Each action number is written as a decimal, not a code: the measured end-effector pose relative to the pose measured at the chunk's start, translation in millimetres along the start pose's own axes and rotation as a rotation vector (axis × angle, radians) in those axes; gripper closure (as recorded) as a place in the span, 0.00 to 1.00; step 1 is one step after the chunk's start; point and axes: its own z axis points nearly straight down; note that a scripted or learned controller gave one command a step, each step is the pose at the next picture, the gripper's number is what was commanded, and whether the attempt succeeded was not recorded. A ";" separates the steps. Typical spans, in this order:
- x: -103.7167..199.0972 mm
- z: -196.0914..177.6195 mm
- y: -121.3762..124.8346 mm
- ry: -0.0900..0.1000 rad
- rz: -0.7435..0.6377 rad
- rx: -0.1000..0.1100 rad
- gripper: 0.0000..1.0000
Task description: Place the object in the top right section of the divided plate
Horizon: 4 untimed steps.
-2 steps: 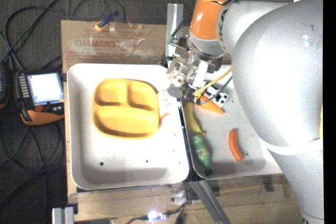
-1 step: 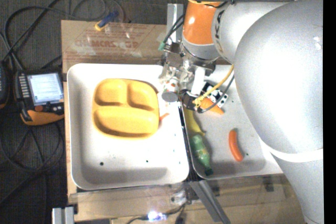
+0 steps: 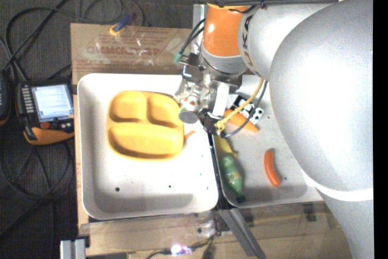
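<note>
Arm: a large grey arm with an orange band (image 3: 227, 21) reaches in from the right and covers much of the right bin.
Pincer: the pincer (image 3: 203, 111) hangs over the seam between the two bins; its tips are lost in clutter, so I cannot tell how it is set or whether it has hold of anything.
Divided plate: a yellow divided plate (image 3: 145, 124) lies in the left bin (image 3: 97, 191), just left of the pincer, its top right section nearest the pincer.
Carrot: an orange carrot-like piece (image 3: 242, 125) lies just right of the pincer, in the right bin (image 3: 291, 194).
Corn: a green and yellow cob-like item (image 3: 230, 170) lies below the pincer.
Sausage: a small orange-red sausage shape (image 3: 272, 167) lies below and right of the pincer.
Handset: a screen device (image 3: 47, 103) sits far left of the pincer, off the bench.
</note>
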 end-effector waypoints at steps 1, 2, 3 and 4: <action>3.1 25.0 3.4 0.000 -0.085 0.000 1.00; 3.3 24.9 3.4 0.000 -0.086 0.000 0.00; 1.7 -137.8 51.7 0.000 0.184 -0.003 0.00; 2.1 -144.4 51.9 -0.008 0.183 0.002 1.00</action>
